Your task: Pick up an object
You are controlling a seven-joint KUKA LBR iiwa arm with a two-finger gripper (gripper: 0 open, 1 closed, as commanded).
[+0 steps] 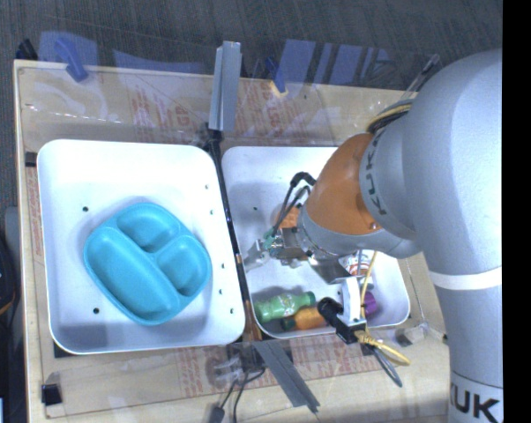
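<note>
The grey two-finger gripper [274,247] hangs low in the right white bin [248,183]; its grip I cannot tell. Green plastic bottle [283,306] at six o'clock lies unlifted, so seemingly nothing is picked.

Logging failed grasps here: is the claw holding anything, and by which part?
Cannot be told: the claw sits low in the right bin, its tips too small to read.

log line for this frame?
arm: over right bin | tool: low in bin, state unclear | green bottle: lying near front | blue tray: left bin
</note>
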